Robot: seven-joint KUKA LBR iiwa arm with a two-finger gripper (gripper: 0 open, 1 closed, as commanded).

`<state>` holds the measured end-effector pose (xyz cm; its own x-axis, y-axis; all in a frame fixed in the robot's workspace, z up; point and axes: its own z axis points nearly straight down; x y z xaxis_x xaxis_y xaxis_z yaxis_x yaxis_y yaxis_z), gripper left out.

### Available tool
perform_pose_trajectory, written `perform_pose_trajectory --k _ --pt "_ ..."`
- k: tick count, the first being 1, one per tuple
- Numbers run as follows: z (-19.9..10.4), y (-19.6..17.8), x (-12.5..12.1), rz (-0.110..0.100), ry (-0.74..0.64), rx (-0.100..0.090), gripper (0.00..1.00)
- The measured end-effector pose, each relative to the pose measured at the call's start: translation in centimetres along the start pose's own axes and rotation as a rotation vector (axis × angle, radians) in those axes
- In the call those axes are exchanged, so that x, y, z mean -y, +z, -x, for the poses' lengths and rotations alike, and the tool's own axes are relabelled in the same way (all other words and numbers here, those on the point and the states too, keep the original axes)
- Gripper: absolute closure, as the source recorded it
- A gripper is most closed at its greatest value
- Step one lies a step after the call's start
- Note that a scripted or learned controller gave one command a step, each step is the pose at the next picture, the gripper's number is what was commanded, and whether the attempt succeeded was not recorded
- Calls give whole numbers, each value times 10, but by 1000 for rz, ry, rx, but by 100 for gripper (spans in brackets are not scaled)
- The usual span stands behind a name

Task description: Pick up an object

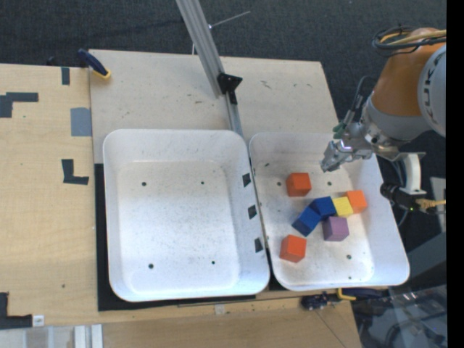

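The right bin [290, 151] holds several small blocks. An orange cube [298, 184] lies near its middle, and a second orange cube [293, 248] lies toward the front. Between them sit blue blocks [314, 214], a yellow block [343, 206], a small orange block [357, 200] and a purple cube [335, 228], all bunched together. My gripper [333, 159] hangs over the bin's back right part, up and to the right of the middle orange cube. Nothing shows between its fingertips.
The left bin [116, 151] stands beside the right one on the wooden bench. A slanted metal rail [203, 35] runs down to the gap between the bins. A blue and yellow tool [94, 64] lies at the bench's back left.
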<state>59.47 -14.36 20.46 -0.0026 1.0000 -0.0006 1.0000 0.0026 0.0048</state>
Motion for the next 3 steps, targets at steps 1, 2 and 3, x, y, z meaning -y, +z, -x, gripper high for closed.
perform_pose_trajectory --k 1,2,3 --pt "1 -64 -3 1 1 1 100" --pt "1 -90 -4 -2 1 0 100" --pt "-47 -69 7 -8 -2 -2 100"
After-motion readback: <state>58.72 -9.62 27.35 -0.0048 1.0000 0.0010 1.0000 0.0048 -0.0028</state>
